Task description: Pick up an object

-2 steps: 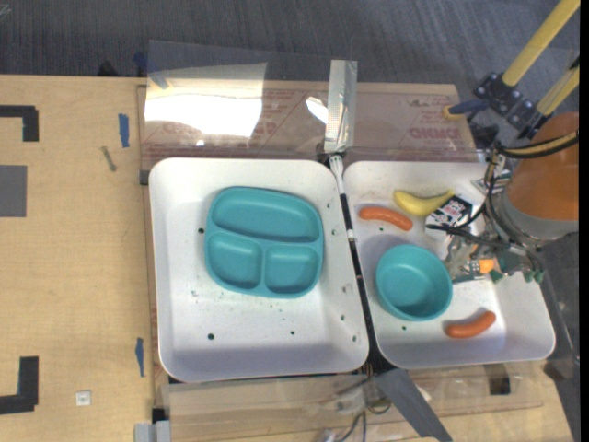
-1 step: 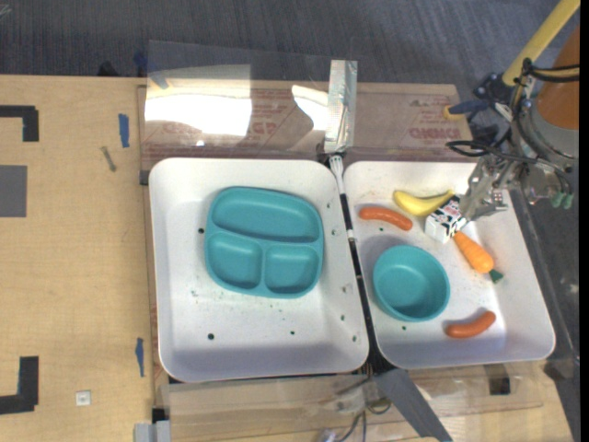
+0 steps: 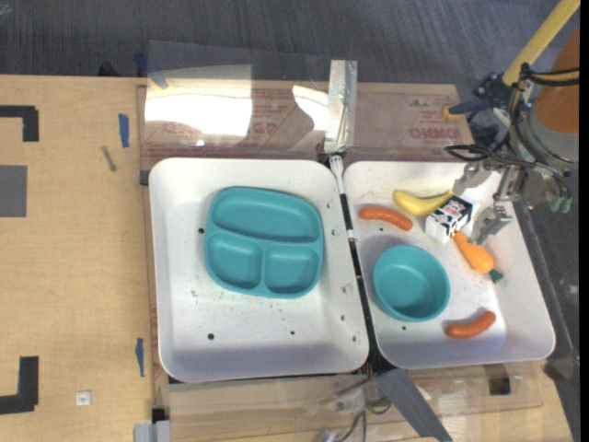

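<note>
A: Object candidates are found in the right bin [image 3: 538,325]: a yellow banana [image 3: 419,201], a small white block with black markings [image 3: 449,217], an orange carrot [image 3: 477,256] with a green tip, two orange sausage-shaped pieces [image 3: 386,216] [image 3: 470,324], and a round teal bowl [image 3: 410,284]. How is the arm posed?

B: The arm [image 3: 552,109] is seen at the upper right, with its grey wrist hung over the far right part of the right bin. The gripper [image 3: 486,203] is pointed downward, just beside the white block and above the carrot. Two metallic fingers [image 3: 498,217] are seen spread apart, and nothing is shown between them.

A: How are the nearest things described?

B: The white block is shown lying tilted, between the banana and the carrot, touching or nearly touching both; which cannot be told. The carrot is laid at a slant, its green end toward the bin's right wall.

A: And materials and shapes?

B: Both bins are shown as shallow, white and smooth with rounded corners. A teal divided plate [image 3: 264,241] with three compartments is held in the left bin [image 3: 175,320]. The toy foods appear glossy, like plastic. The bench [image 3: 64,274] at left is of pale wood, and a clear sheet [image 3: 239,109] is seen behind the bins.
</note>
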Controlling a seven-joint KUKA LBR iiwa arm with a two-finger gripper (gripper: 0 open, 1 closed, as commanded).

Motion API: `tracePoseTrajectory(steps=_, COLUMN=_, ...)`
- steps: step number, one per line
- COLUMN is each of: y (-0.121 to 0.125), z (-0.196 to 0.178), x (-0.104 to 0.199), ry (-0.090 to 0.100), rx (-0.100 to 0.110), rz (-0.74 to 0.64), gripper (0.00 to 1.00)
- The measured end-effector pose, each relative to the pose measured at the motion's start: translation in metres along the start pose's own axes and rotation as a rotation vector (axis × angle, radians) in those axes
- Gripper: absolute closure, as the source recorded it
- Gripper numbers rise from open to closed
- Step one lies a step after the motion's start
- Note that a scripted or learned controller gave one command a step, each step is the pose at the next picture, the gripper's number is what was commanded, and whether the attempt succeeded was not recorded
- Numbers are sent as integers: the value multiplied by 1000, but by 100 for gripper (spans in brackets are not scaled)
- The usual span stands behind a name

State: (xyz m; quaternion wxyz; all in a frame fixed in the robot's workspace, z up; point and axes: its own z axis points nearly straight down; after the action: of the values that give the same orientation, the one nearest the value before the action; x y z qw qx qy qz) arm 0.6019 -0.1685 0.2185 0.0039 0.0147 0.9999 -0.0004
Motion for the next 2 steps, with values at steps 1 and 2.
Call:
tracePoseTrajectory(steps=1, y=-24, z=110, x=4, ry=-6, rx=1, rz=-130, gripper=0)
tracePoseTrajectory(steps=2, y=72, z=125, x=-28, ry=-1, rx=-5, rz=-30, gripper=0)
